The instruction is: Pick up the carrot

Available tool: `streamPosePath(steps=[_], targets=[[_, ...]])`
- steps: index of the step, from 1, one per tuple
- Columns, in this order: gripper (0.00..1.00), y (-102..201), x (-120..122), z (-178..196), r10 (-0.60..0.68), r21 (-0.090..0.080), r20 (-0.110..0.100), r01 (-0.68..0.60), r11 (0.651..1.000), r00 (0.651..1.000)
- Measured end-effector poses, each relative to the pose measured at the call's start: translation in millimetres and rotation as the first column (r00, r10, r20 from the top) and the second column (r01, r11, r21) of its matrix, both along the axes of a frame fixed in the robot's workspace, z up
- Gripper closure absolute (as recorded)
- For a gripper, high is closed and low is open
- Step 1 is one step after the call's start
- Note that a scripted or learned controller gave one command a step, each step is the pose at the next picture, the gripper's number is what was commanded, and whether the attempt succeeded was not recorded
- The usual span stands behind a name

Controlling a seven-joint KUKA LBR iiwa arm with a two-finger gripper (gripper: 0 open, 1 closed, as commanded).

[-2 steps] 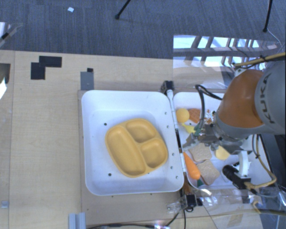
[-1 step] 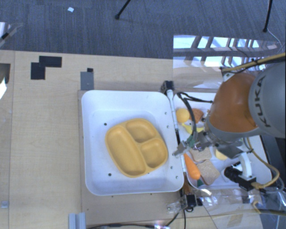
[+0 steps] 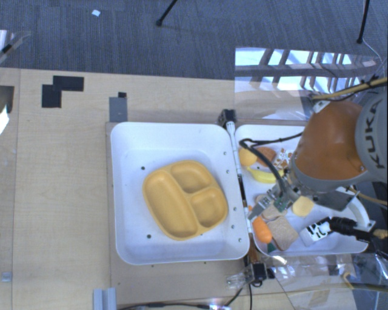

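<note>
Carrot [image 3: 261,230]: in the right bin [image 3: 357,245], at its left wall, long axis roughly along that wall, pointing direction unclear. Gripper [image 3: 259,206]: just above the carrot, finger spread not discernible, nothing seen between the fingers. Tan block [image 3: 284,232] touching the carrot's right side; yellow banana [image 3: 257,168] farther up the wall. Left bin [image 3: 121,181] holding a yellow divided plate [image 3: 183,198].

floor [image 3: 121,30]: dark grey carpet, 12 o'clock | table [image 3: 54,212]: light wood, fills 9 o'clock side | black markers [image 3: 60,91] on table at 10 o'clock | thin dark stand legs [image 3: 168,12] on carpet, 12 o'clock
</note>
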State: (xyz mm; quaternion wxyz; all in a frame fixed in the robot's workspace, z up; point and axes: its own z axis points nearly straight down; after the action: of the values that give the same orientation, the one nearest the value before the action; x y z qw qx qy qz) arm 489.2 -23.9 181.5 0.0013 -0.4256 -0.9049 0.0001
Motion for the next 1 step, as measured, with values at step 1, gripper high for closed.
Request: streamPosePath(steps=[1], targets=[[0.0, 0.6, 0.1, 0.0, 0.001, 0.001, 0.0, -0.001, 1.0, 1.0]])
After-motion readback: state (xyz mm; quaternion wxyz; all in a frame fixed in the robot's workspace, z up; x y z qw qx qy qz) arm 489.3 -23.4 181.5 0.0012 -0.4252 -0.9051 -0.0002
